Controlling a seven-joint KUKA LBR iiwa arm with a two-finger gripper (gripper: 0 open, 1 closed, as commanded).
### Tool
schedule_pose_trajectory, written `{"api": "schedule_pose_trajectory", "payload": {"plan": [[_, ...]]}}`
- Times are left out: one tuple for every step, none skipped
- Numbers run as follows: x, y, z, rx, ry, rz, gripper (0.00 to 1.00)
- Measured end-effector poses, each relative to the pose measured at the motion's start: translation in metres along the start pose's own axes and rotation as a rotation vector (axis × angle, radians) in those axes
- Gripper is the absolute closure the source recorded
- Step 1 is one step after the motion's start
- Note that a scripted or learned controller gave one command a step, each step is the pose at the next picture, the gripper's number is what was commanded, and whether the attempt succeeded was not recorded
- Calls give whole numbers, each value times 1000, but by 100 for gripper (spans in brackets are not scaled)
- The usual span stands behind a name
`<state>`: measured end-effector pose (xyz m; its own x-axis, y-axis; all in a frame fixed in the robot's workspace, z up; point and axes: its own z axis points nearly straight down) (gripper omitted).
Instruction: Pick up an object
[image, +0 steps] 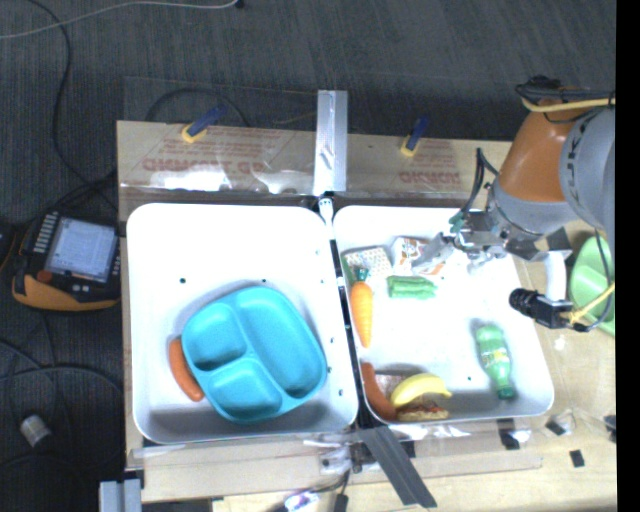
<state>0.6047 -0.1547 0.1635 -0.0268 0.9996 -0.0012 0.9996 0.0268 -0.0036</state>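
— While you watch the right bin (530, 330), how far along is the pick?
— Barely begun, I'd judge: your gripper (455, 245) hovers at the bin's upper edge, just beside a small white packet (408, 247). Whether the claw is open, you cannot tell. The green bottle (493, 357), carrot (361, 311) and banana (420, 387) lie untouched

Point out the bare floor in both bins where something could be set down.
Left bin: open floor behind the blue tray, along the far wall. Right bin: a bare patch between the carrot, green bottle and banana. Crowded at the far-left corner, under the gripper.
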Motion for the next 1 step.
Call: {"api": "schedule_pose_trajectory", "payload": {"plan": [[-10,15,74,-14,-2,-8,0]]}}
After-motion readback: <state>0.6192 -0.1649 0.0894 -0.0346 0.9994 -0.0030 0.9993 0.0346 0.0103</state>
